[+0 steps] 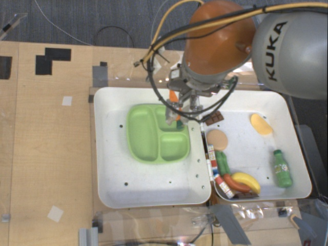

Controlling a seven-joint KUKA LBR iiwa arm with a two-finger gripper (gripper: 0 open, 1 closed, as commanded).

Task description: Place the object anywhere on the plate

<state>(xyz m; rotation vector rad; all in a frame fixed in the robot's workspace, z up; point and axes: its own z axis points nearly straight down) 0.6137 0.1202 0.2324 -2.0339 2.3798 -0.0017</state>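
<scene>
We saw the object [173, 97] as a small orange piece with a bit of green below it, just above the middle of the frame, right at the gripper [174, 117] and over the upper right corner of the plate [148, 137]. It was half hidden by the wrist, so we could not tell whether it rested on the plate or hung above it. Nor could we tell how far the claw was open or whether it had hold of the piece.

The plate was light green with three compartments and lay in the left bin [123, 188], nearer that bin's right wall. The arm [287, 45] came in from the upper right, its orange band [220, 29] above the plate, with yellow and black cables [164, 19] looping off it.

The right bin [292, 137] held a yellow piece [262, 124] near its top, a green bottle [281, 168] at its right, a banana [245, 181] at its lower edge, a tan round thing [218, 139] and a small brown piece [214, 118] near the wall between the two bins.

Both bins sat on a pale wooden bench [46, 152] with black marks [51, 59] at the upper left and small white squares [67, 101] on it. Grey carpet [77, 9] ran across the top of the frame, with a thin wire lying on it.
</scene>
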